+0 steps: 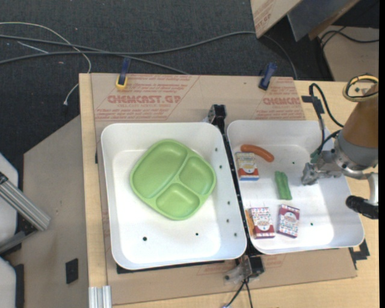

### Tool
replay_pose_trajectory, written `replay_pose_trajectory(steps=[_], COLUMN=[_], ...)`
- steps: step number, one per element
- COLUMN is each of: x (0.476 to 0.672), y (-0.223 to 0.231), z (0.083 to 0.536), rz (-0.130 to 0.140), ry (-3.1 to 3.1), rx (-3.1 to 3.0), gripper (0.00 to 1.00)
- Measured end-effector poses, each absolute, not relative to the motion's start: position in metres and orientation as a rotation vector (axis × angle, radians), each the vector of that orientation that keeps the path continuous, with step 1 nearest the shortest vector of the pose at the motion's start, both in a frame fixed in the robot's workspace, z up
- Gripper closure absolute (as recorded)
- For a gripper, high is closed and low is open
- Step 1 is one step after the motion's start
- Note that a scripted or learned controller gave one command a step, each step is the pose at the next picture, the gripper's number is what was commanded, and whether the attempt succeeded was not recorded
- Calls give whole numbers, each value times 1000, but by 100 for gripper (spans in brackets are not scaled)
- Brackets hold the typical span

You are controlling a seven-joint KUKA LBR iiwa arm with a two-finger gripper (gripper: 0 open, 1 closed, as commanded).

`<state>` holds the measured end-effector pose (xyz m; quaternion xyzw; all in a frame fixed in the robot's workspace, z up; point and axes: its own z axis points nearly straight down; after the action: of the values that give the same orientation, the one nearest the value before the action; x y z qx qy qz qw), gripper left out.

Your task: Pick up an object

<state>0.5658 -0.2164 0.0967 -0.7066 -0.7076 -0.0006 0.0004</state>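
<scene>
The right bin (337,237) holds an orange sausage (257,152), a small white and orange carton (247,166), a green stick (283,184) and two red snack packets (261,222) (289,220). My gripper (311,174) hangs low over the right part of this bin, to the right of the green stick and apart from it. I see nothing between its fingers. The arm's orange band (364,123) sits above it at the right edge.
The left bin (120,240) bears a green divided plate (173,178). Blue clamps (124,66) (268,74) hold the cardboard base at the back. A black cable (322,114) runs down to the wrist. Cardboard boxes (271,15) stand at the back right.
</scene>
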Motion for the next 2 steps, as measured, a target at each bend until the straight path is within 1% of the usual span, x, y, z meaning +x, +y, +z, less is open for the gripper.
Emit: replay_pose_trajectory(steps=[1,2], x=[561,564], y=[-219,-221], z=[159,225], rz=[-4,-6], ry=[-2226,-2229], rx=[-2226,-2226], gripper=[100,100])
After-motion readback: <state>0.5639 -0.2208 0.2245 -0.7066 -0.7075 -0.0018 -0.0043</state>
